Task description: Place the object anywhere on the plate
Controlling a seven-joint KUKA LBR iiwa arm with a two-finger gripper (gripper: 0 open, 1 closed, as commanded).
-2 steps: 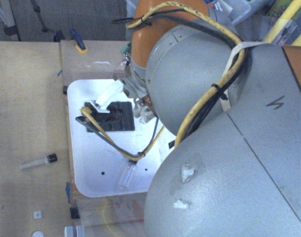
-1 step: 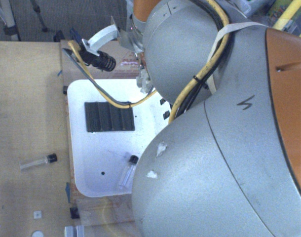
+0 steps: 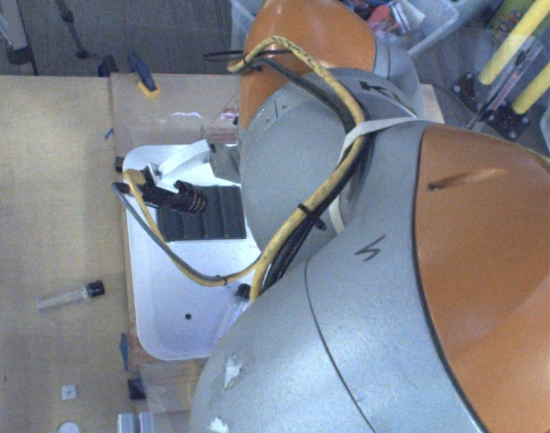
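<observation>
My arm fills most of the camera view and hides the right bin. Its wrist reaches over the far part of the left white bin [image 3: 162, 327]. The gripper [image 3: 210, 180] sits at the arm's tip, mostly covered by the wrist body. A flat dark grey square plate [image 3: 207, 219] lies on the bin floor right below it. I see no object between the gripper and the plate. A tiny dark speck [image 3: 187, 315] lies on the bin floor nearer the front.
A clear tube with a black cap [image 3: 70, 295] lies on the wooden bench left of the bin. A blue clamp [image 3: 144, 77] sits at the bench's far edge. Clear boxes of coloured items [image 3: 392, 3] stand beyond the bench.
</observation>
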